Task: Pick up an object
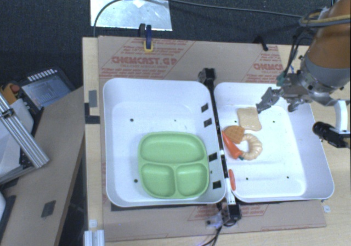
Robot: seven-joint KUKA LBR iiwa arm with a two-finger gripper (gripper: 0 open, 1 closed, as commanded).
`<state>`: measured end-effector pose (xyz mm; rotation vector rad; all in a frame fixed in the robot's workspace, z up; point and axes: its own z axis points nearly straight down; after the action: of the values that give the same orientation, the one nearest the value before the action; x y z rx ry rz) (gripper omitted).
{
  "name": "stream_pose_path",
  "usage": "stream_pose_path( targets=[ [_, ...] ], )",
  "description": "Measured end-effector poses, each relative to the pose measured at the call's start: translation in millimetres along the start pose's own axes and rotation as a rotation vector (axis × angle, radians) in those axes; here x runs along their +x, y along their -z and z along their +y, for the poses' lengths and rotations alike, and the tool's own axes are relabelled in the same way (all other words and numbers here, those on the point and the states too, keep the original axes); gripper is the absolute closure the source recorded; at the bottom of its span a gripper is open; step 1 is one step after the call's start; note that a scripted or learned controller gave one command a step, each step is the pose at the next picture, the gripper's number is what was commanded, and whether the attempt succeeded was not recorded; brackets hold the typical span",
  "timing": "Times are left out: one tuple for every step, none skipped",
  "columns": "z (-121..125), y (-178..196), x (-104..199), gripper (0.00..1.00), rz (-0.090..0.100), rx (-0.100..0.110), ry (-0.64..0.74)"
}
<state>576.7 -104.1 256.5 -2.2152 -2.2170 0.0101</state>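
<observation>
Right bin (307, 184) taken as landmark. Small cluster of objects lies in its left half: a pale tan slab (248, 118) toward the far side, an orange wedge (234, 133) just nearer, a curled shrimp-like piece (254, 146) touching the wedge, and an orange carrot-like stick (231, 147) along the bin's left wall. Pincer (267, 100) hangs over the bin's far edge, right of and beyond the slab, tips angled down toward it. Slab is the nearest candidate; its long axis runs roughly front to back in the bin. Whether the pincer is spread or clenched: cannot tell. Nothing visibly held. Green divided tray (173, 163) sits in the left bin (126, 102).
</observation>
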Motion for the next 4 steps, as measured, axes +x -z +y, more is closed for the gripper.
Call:
stream_pose_path(
  targets=[
    [2, 6, 0, 0.00, -0.001, -0.011, 0.002],
    [3, -35, 1, 0.00, 0.000, -0.008, 0.000],
    [1, -81, 9, 0.00, 0.000, -0.008, -0.001],
    [4, -144, 9, 0.00, 0.000, -0.007, 0.000]
  ],
)
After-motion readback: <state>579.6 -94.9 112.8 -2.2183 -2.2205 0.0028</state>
